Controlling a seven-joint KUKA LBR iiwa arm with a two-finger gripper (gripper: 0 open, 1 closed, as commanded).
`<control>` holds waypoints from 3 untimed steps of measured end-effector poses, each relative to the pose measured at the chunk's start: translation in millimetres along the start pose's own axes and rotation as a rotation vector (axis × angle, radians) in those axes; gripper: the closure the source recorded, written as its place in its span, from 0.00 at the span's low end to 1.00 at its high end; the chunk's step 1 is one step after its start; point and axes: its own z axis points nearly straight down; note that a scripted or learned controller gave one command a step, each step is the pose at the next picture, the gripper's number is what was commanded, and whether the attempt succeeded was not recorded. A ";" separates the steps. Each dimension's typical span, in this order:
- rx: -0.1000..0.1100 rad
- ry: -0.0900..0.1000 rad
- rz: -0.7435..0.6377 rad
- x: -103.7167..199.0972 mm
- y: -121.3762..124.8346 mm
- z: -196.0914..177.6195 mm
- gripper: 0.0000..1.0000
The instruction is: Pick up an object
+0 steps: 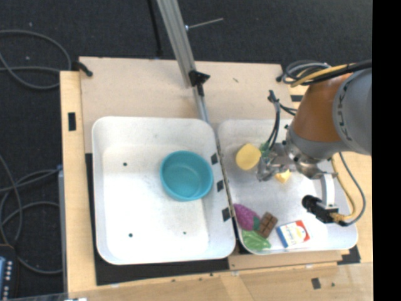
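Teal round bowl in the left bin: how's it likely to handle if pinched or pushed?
The teal round plastic-looking bowl sits upright, open side up, so it probably slides rather than rolls on the left white bin. Its thin rim suggests it is light and fairly stiff; a rim pinch seems feasible, though smooth walls may slip. The gripper is over the right white bin.

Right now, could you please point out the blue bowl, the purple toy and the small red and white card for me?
blue bowl [186, 175]: camera view, on the bowl's inner floor.
purple toy [245, 216]: camera view, on the middle of its body.
red and white card [293, 234]: camera view, on its top face.
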 end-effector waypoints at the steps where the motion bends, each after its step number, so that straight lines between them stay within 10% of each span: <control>1: -0.005 -0.002 -0.011 1.1 5.0 -64.2 1.00; 3: 0.001 0.001 -0.015 53.0 10.1 -60.3 1.00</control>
